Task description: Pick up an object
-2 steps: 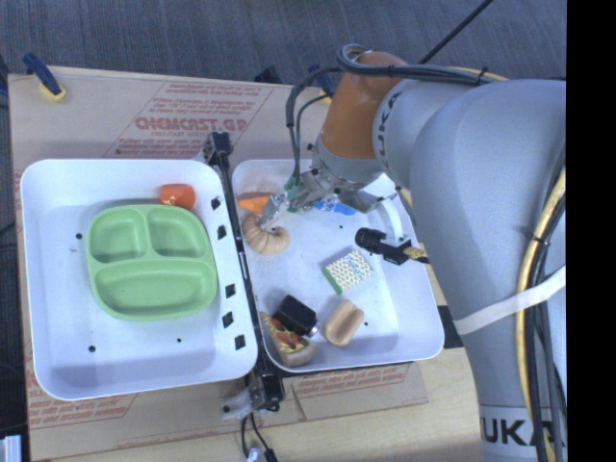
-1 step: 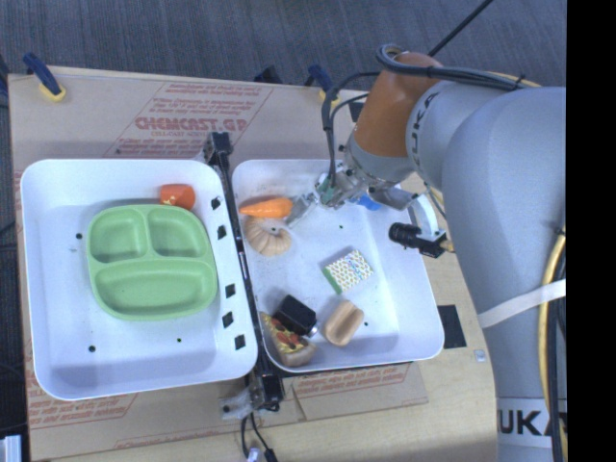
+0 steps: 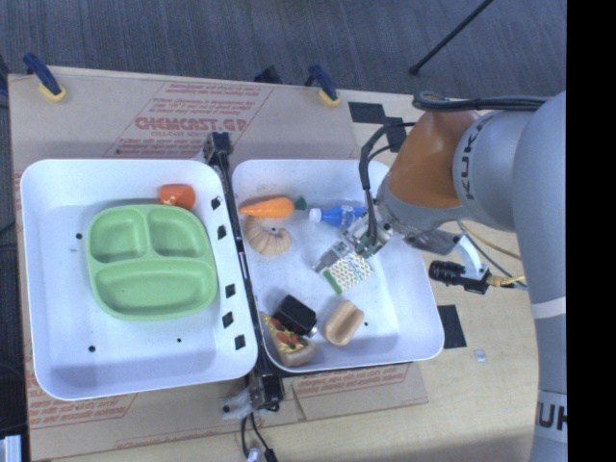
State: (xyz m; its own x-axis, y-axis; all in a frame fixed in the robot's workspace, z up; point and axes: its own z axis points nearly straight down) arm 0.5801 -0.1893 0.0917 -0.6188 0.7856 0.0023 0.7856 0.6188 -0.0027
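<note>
My gripper (image 3: 348,254) hangs low over the middle of the right bin (image 3: 416,308), open, with its fingertips right at the top edge of a white packet with green dots (image 3: 349,273). The packet lies on the bin floor, and nothing shows between the fingers. A blue and white bottle (image 3: 334,216) lies just behind the gripper, partly hidden by the wrist. Also in this bin are an orange carrot (image 3: 267,207), a tan shell-shaped piece (image 3: 269,238), a black block (image 3: 295,314), a tan bread roll (image 3: 344,322) and a taco-like toy (image 3: 286,341).
The left bin (image 3: 48,345) holds a green divided plate (image 3: 151,260) and a small red-orange item (image 3: 177,196) by its far wall. A black divider clip strip (image 3: 231,258) runs between the bins. The arm's grey body and cables cover the right bin's right side.
</note>
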